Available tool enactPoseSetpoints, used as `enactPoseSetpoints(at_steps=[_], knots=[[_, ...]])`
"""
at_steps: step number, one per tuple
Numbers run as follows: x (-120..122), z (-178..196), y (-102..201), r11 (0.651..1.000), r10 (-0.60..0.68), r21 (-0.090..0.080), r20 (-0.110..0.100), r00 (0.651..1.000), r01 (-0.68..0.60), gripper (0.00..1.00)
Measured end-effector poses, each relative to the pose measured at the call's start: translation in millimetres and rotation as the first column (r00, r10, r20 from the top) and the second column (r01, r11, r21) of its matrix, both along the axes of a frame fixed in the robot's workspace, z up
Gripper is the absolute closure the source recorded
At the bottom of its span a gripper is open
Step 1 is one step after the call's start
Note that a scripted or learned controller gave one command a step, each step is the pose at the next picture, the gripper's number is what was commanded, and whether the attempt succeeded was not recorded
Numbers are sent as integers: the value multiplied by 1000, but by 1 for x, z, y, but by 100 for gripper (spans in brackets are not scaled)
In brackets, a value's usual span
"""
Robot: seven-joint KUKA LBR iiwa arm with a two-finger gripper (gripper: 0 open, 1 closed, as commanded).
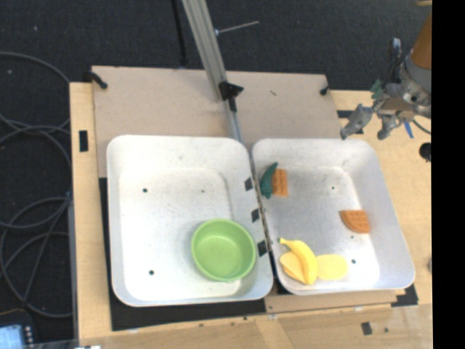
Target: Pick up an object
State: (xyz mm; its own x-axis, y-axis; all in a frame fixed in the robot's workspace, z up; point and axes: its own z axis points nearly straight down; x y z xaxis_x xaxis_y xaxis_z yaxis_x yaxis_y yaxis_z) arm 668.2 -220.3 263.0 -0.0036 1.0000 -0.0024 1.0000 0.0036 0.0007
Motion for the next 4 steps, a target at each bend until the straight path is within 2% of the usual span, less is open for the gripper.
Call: enactPoseSetpoints(at_steps=[1,4], knots=[[0,0,0,1000,1,-1,-1,1000,-1,0],[5,-159,-5,1000,-1,1,-4,1000,1,0]])
